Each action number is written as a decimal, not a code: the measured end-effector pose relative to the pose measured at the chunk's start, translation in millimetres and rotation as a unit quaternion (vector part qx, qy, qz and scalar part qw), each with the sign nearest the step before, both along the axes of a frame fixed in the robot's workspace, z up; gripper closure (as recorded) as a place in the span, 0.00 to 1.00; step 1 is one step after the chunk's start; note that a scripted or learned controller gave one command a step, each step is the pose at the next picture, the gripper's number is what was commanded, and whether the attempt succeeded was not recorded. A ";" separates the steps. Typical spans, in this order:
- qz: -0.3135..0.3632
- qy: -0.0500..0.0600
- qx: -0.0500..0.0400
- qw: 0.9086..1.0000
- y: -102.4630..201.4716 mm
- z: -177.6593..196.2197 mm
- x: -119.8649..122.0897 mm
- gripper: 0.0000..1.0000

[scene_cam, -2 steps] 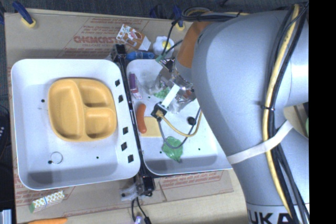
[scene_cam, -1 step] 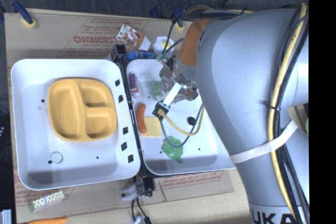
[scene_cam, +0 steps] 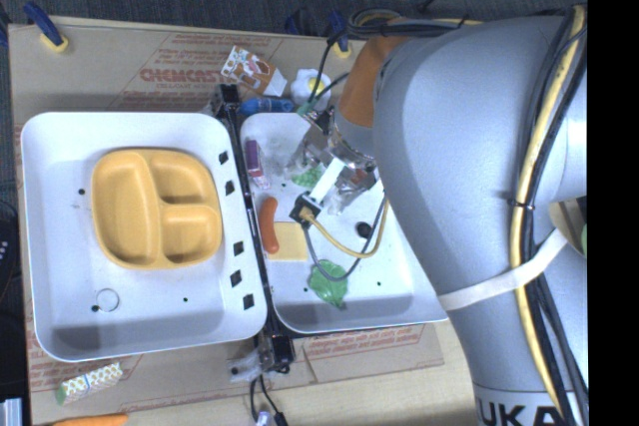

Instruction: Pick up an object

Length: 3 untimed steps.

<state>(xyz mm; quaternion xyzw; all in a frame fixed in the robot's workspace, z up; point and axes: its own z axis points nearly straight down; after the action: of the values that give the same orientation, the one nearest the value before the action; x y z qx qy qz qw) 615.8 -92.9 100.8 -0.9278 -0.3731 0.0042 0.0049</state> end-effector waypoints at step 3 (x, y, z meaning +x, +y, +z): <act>-0.154 -0.001 -0.002 0.988 0.1 -9.6 -3.3 0.00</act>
<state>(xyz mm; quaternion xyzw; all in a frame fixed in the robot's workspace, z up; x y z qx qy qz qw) 612.5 -92.9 91.2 -0.9742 -0.2258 0.0030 0.0030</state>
